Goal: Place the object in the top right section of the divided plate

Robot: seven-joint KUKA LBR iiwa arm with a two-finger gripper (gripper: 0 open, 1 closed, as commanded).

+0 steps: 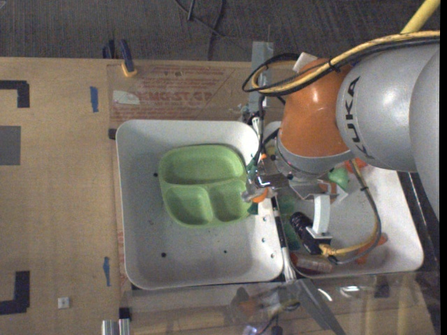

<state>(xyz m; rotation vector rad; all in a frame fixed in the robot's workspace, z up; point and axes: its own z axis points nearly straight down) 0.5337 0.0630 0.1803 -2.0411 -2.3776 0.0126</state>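
Note:
The green divided plate (pixel 202 182) lies in the left white bin (pixel 195 257), with one large section at the top and two smaller ones below. My gripper (pixel 253 189) hangs at the plate's right rim, over the wall between the two bins. A small orange object (pixel 260 197) shows right at the gripper's tip; whether it is held is hidden by the wrist. The grey arm with its orange band (pixel 314 121) covers much of the right bin.
The right bin (pixel 401 222) holds several small items: a green piece (pixel 340 176), a dark green one (pixel 288 205), and brownish and orange pieces (pixel 316 264) along its lower edge. A wooden bench (pixel 56 187) surrounds the bins.

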